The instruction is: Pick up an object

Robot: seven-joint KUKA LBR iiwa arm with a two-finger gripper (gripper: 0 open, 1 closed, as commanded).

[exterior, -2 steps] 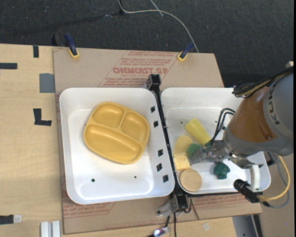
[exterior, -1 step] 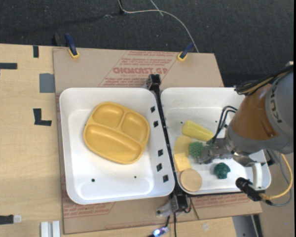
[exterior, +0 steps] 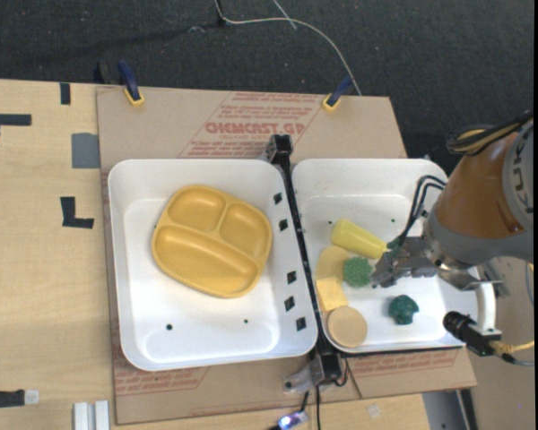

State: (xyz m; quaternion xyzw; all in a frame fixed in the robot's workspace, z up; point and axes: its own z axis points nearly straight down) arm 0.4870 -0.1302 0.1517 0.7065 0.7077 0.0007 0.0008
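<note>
In the right bin (exterior: 368,179) lie a yellow cylinder (exterior: 357,238), a knobbly green ball (exterior: 357,271), a yellow block (exterior: 330,292), a tan round disc (exterior: 347,326) and a dark green broccoli-like piece (exterior: 403,309). My gripper (exterior: 385,271) hangs low over this bin, its dark tip just right of the green ball and up-left of the dark green piece. The grey arm with its orange band (exterior: 480,195) reaches in from the right and covers the bin's right side.
The left bin (exterior: 125,240) holds a yellow divided plate (exterior: 212,239). A black divider (exterior: 291,240) runs between the bins. Both bins rest on a cardboard sheet (exterior: 242,119) held by two blue-and-yellow clamps at the back.
</note>
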